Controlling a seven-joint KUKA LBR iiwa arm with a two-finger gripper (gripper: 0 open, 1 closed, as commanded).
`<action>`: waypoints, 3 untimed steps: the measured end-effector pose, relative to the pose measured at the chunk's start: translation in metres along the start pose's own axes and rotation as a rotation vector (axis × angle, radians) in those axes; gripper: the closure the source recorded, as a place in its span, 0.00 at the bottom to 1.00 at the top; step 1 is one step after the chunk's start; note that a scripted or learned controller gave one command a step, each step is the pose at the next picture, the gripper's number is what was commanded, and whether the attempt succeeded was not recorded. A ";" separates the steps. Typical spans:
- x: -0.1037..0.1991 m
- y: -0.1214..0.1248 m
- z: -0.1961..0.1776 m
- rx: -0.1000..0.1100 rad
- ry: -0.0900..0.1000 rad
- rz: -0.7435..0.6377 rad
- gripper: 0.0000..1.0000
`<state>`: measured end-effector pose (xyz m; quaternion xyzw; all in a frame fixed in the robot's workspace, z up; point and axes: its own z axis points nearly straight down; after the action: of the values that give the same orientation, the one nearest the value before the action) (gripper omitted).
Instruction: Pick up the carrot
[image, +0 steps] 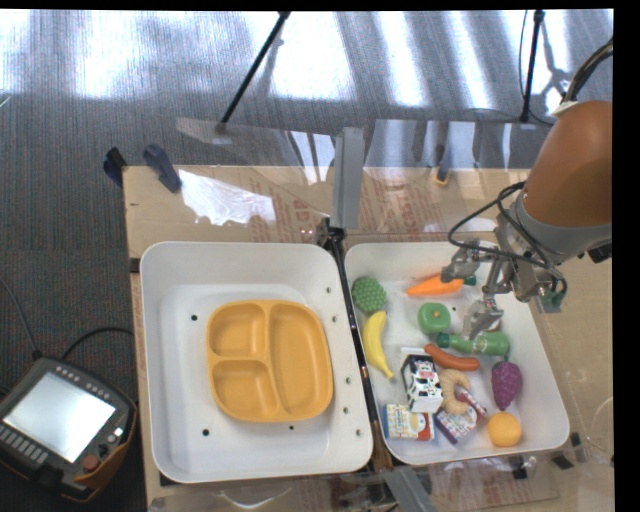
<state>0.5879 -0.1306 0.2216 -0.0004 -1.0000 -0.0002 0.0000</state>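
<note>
Hanging over the right bin (556, 400), the gripper (478, 296) is seen with fingers spread apart and nothing between them. One fingertip seems to sit just beside the carrot's (436, 287) thick end, though the slant makes contact hard to judge. The carrot lies flat near the bin's far wall, tip pointing left, apart from the green pepper (434, 318) and bottle (480, 344) below it. That clear stretch is probably why the approach is made from the right. The yellow tray (268, 360) is left alone in the left bin (160, 300).
</note>
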 end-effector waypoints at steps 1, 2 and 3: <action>-0.040 -0.037 0.137 -0.002 0.004 0.043 0.00; -0.056 -0.031 0.132 -0.001 -0.005 0.179 0.00; -0.058 -0.029 0.121 0.001 -0.011 0.173 1.00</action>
<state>0.6455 -0.1598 0.1005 -0.0868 -0.9962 0.0001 -0.0054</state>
